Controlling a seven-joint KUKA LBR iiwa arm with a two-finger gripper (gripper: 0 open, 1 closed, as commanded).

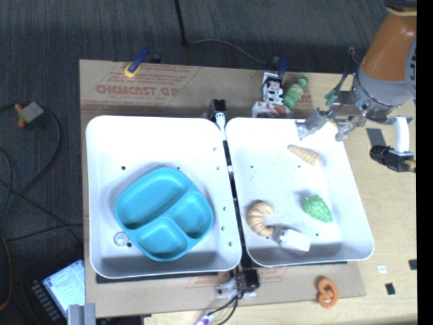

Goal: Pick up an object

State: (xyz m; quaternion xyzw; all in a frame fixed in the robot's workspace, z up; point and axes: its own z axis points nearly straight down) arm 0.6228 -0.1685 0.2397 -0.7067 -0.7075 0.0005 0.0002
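divided tray (164, 212) in left bin (101, 141), cone (304, 154), croissant (260, 217) and leafy piece (317, 207) in right bin (352, 181)

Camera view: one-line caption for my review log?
Gripper poised at right bin's far edge; blue plate in left bin.

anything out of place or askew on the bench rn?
A few strays outside the bins: an orange ring on the bench in front of the right bin, and a small printed box with a green toy behind it. The blue divided tray sits skewed in the left bin.
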